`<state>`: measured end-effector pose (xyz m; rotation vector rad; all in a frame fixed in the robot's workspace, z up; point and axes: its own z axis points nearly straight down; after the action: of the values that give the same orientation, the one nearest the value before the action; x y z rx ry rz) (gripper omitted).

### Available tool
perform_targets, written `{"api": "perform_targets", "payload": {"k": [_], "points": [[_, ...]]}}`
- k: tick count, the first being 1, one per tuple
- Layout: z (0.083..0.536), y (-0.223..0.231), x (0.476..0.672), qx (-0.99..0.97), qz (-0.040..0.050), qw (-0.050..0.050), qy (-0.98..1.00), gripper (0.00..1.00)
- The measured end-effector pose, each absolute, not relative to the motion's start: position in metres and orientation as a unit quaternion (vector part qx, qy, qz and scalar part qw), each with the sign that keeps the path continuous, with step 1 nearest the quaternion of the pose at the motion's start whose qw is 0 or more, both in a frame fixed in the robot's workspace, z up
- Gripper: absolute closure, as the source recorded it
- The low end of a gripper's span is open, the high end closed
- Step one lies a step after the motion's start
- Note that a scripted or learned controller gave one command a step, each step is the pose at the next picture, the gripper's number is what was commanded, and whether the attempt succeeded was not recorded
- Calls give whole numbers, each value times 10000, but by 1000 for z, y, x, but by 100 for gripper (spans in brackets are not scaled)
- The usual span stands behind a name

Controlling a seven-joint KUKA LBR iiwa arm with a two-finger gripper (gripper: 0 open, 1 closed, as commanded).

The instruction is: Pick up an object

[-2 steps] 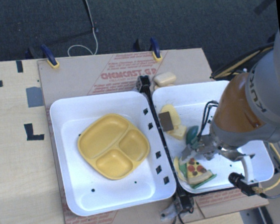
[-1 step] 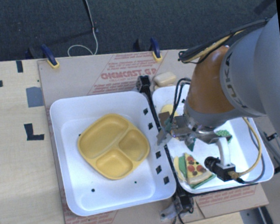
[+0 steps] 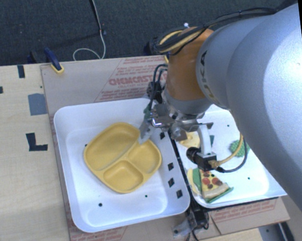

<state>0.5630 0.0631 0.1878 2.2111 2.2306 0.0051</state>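
Jaws (image 3: 147, 127) over yellow tray (image 3: 122, 157) rim, opening unclear, pizza toy (image 3: 212, 185) half hidden by arm (image 3: 242, 62)

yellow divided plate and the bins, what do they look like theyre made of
The yellow divided plate looks like moulded plastic with a matt to satin finish: even colour, rounded compartment ridges, soft highlights only. The left bin and the right bin look like thin formed white plastic, smooth and slightly glossy, with rounded corners and rolled rims. The look alone leaves the exact materials open.
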Motion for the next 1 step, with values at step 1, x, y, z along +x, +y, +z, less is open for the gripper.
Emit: {"api": "perform_targets", "payload": {"k": [1], "points": [[196,-17,552,7090,-16,0,7052,0]]}}
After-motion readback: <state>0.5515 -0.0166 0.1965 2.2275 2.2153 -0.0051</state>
